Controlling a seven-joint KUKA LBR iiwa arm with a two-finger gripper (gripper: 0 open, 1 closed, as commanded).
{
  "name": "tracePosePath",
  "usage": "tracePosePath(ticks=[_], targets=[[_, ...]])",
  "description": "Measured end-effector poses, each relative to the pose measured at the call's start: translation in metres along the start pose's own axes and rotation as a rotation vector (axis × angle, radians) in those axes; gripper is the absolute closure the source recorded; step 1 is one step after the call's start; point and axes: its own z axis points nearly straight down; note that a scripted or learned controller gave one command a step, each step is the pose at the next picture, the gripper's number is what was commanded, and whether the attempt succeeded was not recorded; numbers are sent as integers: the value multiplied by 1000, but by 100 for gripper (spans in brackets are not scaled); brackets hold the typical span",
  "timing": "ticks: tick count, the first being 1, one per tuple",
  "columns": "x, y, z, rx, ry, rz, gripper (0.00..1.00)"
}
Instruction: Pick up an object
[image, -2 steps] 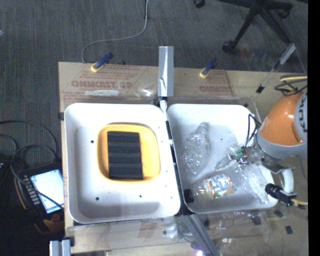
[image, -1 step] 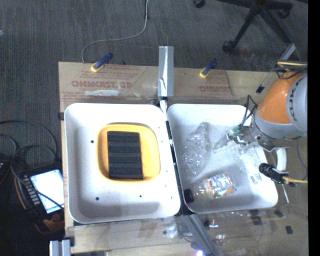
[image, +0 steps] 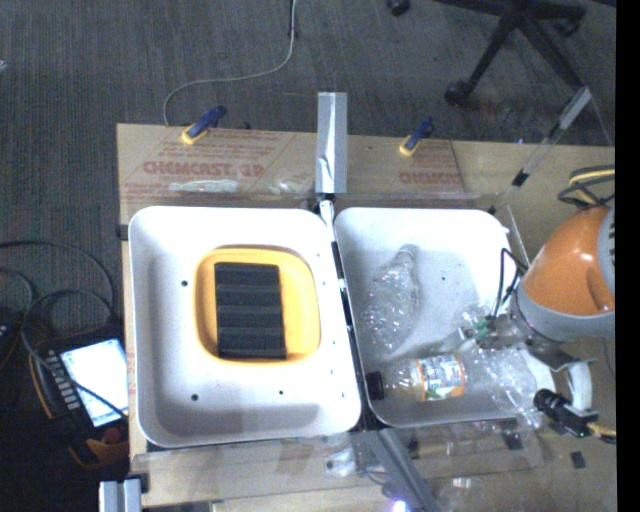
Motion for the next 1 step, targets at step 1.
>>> tracePosePath(ticks=[1], targets=[[1,1,-9,-1,1,-1,100]])
